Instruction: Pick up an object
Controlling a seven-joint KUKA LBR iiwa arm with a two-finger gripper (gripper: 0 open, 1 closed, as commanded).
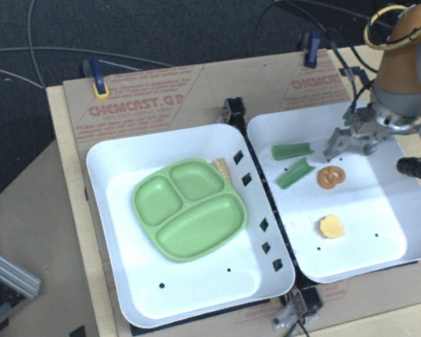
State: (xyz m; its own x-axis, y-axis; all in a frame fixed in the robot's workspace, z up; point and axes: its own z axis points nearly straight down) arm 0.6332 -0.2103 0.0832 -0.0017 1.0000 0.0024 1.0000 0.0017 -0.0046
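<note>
We look down on a bench with a brown cardboard sheet [181,88] on top, and on the cardboard we can read red letters that say "CHEMCAST GP" near the back of the left side. There is more red writing on the right side of the cardboard, but it is too small for us to read. Two white bins sit side by side on it. The left bin [135,288] holds a green plate [191,208] with three little spaces in it, and a small tan thing [221,171] peeks out just by the plate's back corner. The right bin [396,228] holds four small things. We see one green stick [291,149] near the back of the bin and a second green stick [293,173] just in front of it, lying at a slant. A brown pretzel [330,176] sits close to the second stick, to its right. A yellow round piece [331,227] lies nearer the front, apart from the others. The grey arm [409,66] with the orange band comes in from the right, and its gripper [344,143] hangs over the back part of the right bin, just above the pretzel and beside the sticks. We cannot tell how the gripper is set, and we see nothing held in it. A blue clamp [98,77] and another blue clamp [310,48] pinch the cardboard's back edge.
</note>
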